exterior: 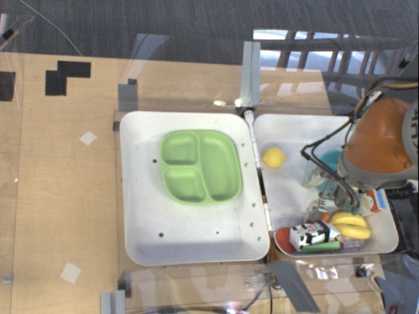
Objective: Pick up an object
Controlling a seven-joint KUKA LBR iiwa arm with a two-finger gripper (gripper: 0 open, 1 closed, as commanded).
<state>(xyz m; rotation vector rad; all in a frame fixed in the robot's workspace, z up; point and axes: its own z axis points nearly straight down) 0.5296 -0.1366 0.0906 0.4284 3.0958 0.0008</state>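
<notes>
While reaching in from the right over the right bin (288,195), arm (383,139) with its orange band bent low, gripper (334,201) down among the clutter at the near right end of that bin. Cannot tell how wide it stands, nor whether anything sits between its tips; too small and too crowded there to judge. Just below and right of gripper, touching or nearly so: banana (350,224), yellow, lying flat. Below and left of gripper: black-and-white carton (308,233), with a green stick (322,245) along its near edge, both resting over a red dish (285,241) at the bin's near corner. Right of gripper, partly hidden by the wrist: a red-and-white item (376,200). Behind gripper, under the arm: a teal piece (330,159), mostly covered. Up and left of gripper, well apart: lemon (274,156), alone on bare white floor. Far left of gripper, across the divider: left bin (144,234), holding a green tray (200,165) with three compartments, lying flat near its middle.
</notes>
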